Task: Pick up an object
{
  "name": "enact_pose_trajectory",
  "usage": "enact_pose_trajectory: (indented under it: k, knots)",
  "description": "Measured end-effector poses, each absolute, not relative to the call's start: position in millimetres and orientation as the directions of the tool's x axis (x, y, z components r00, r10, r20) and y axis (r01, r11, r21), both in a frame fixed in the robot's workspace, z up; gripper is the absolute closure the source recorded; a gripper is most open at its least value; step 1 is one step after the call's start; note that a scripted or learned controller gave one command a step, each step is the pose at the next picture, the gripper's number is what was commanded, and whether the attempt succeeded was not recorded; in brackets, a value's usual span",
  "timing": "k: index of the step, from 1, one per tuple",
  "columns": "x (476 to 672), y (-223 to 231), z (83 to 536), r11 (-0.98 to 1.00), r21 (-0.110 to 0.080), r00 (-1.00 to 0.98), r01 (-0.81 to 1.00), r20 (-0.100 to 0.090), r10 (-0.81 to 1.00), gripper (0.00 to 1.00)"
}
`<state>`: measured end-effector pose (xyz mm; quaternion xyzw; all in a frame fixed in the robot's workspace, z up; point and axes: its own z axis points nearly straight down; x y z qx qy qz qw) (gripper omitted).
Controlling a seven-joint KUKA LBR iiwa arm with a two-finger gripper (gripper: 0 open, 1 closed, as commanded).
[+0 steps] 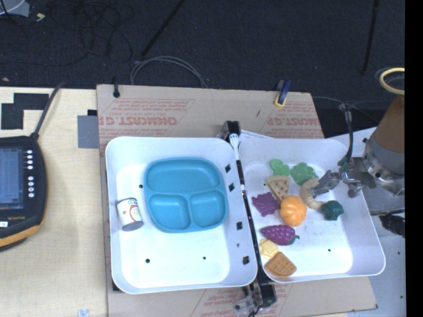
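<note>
Progress of the pick. The arm reaches in from the right, and its end effector sits low over the right bin, at the upper right of the toy food pile. Its dark fingers appear slightly spread, with nothing visibly between them; the tips lie just beside a pale curved piece and near a dark green broccoli. No object has been lifted: the orange pumpkin, purple grapes, purple leaf, green pieces, the wedge and the waffle all rest on the bin floor. The left bin holds a blue divided plate and a small can, well apart from the end effector. Judged stage: approach complete or nearly so; closing, gripping and raising remain.
</note>
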<state>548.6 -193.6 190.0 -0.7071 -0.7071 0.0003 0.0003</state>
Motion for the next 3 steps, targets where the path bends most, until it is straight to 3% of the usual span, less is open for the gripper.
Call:
enact_pose_trajectory:
  k: [1, 2, 3]
  knots:
    - [565.7, -155, 102, 0.004, -0.005, -0.004, 1.000, 0.003, 1.000, 0.00]
    - [647.4, -97, 89, 0.007, 0.004, -0.007, 1.000, 0.002, 1.000, 0.00]
    - [643.3, -83, 87, 0.002, -0.004, -0.002, 1.000, 0.001, 1.000, 0.00]
